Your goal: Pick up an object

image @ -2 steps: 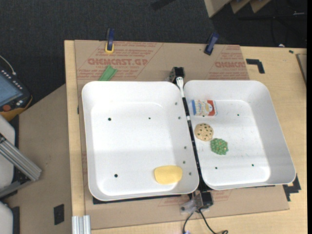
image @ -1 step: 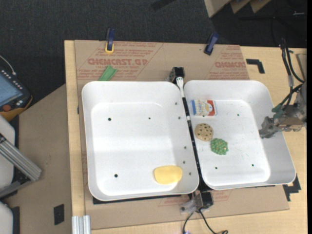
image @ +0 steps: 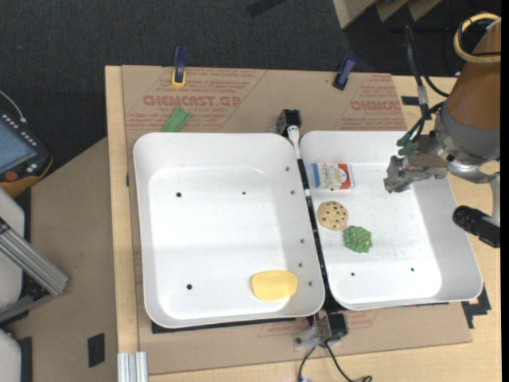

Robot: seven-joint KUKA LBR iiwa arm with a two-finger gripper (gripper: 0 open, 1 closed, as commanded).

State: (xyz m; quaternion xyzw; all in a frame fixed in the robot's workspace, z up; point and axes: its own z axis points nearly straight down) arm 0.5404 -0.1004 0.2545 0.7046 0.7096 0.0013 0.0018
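Note:
The right bin [image: 429, 281] holds a small white carton with blue and red print [image: 331, 176], a round cookie with dark chips [image: 332, 215] and a green bumpy lump [image: 358, 239]. A yellow rounded piece [image: 274, 285] lies near the front of the left bin [image: 159, 213]. My gripper [image: 395, 183] hangs over the right bin's back right part, to the right of the carton and apart from it. Nothing shows between its fingers.
A green strip [image: 176, 119] lies on the cardboard behind the left bin. Blue clamps [image: 180, 60] [image: 345, 68] hold the cardboard's back edge. A black clip [image: 289, 122] sits where the bins meet at the back.

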